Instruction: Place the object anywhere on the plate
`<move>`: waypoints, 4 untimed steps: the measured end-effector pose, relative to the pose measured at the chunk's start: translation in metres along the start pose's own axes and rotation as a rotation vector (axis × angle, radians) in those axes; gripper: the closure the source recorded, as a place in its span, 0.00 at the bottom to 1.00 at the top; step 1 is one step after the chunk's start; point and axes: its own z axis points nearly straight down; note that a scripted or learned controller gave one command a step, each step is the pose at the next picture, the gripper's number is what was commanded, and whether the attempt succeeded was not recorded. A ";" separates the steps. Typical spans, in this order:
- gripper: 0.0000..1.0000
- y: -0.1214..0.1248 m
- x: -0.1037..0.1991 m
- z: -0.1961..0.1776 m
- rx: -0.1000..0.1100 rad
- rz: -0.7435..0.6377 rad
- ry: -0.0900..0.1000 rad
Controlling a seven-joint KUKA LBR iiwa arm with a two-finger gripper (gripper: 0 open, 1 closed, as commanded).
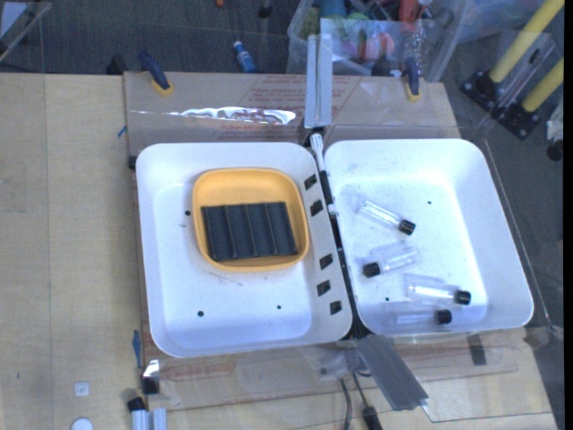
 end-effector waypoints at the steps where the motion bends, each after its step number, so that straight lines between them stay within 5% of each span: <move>1: 1.00 0.016 0.034 0.000 -0.001 -0.299 0.001; 4: 1.00 0.048 0.099 0.009 -0.008 -1.299 0.001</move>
